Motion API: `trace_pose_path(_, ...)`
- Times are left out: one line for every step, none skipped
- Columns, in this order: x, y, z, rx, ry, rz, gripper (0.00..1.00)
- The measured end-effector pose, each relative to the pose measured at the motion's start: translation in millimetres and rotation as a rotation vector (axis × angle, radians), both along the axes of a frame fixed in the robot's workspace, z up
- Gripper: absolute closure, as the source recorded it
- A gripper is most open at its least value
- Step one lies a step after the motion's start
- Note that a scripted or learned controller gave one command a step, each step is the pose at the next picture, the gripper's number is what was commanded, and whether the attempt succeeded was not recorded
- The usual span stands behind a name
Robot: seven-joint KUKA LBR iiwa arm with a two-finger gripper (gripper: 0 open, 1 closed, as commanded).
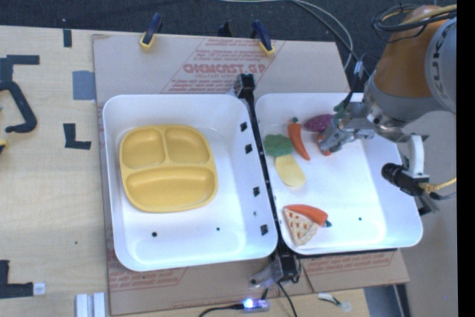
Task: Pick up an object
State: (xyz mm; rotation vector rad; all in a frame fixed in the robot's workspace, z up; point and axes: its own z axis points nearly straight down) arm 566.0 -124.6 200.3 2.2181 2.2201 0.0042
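Camera view: grey two-finger gripper hung low in right white bin, beside purple toy food piece, positioned for pickup; finger state indeterminable.

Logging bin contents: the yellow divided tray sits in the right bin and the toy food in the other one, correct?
Not quite. The camera view shows the yellow divided tray in the left bin; the toy food, such as the orange carrot, lies in the right bin.
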Motion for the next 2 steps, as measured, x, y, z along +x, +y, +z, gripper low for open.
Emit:
trace_pose_path(2,5,62,0.000,0.000,0.000,1.00)
trace_pose_path(3,5,77,0.000,0.003,-0.001,1.00)
